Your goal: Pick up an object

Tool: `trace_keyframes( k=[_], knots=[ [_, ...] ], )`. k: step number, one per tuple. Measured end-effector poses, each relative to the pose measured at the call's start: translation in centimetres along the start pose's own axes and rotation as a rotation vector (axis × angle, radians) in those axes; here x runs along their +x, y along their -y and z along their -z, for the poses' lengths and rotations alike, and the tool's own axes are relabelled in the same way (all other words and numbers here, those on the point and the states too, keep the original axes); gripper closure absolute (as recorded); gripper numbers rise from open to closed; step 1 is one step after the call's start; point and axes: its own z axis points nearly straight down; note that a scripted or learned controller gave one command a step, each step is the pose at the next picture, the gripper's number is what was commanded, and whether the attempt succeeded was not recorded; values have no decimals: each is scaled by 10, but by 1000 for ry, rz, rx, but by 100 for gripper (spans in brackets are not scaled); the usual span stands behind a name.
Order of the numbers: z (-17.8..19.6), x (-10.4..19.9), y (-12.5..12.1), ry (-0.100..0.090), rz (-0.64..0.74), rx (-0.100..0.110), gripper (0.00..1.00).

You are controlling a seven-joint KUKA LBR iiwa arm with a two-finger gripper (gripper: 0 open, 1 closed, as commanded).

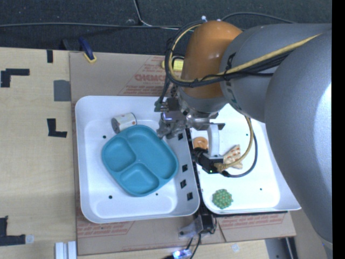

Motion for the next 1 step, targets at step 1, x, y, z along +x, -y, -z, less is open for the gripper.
trace_keyframes(
  k=[1],
  knots=[
    [-16,-5,-8,2,-4,0,100]
  ],
)
